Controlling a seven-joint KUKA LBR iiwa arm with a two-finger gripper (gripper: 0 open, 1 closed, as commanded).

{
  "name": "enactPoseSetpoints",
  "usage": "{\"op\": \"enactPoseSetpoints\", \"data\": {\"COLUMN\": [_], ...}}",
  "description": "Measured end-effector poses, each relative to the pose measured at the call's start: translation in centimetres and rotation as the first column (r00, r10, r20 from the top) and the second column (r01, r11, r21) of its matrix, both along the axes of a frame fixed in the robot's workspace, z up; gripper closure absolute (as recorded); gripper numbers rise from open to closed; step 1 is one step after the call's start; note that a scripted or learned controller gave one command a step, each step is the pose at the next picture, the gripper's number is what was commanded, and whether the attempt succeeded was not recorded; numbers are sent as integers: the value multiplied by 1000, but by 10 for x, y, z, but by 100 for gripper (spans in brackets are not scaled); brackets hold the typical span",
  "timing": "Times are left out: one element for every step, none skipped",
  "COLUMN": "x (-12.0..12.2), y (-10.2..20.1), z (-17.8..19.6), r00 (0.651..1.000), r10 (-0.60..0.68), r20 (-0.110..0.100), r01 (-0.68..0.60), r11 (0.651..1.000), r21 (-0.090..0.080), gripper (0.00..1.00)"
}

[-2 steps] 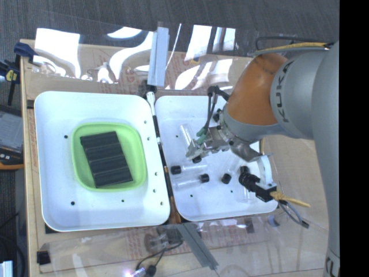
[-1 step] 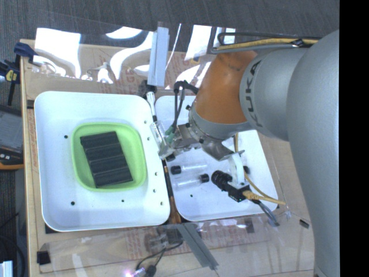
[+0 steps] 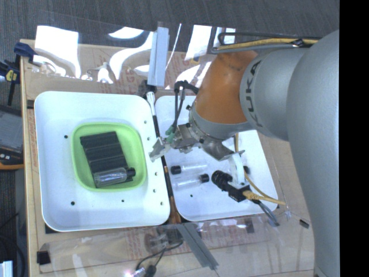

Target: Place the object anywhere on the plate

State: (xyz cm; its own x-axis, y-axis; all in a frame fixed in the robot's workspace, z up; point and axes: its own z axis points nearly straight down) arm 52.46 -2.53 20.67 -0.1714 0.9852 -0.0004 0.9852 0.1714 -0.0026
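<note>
The gripper (image 3: 158, 150) is hovering above the divide between both bins; finger state cannot be determined. A vial (image 3: 112, 176) is lying on the green plate (image 3: 136, 140).

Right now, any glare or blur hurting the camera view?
Camera view: strong glare on the clear panel behind the bins; the arm, close to the lens, looks soft and large; the green plate and the dark block on it read sharp.

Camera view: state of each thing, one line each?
Green plate: in the left bin, loaded.
Black block: flat on the plate.
Clear vial: on its side on the plate, black cap on.
Second vial: lying in the right bin.
Gripper: at the divider between the bins.
</note>
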Motion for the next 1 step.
{"op": "enactPoseSetpoints", "data": {"x": [-3], "y": [38], "z": [11], "r00": [1000], "r10": [-26], "r20": [0], "r01": [26], "r11": [1000], "r21": [-1], "gripper": [0]}}
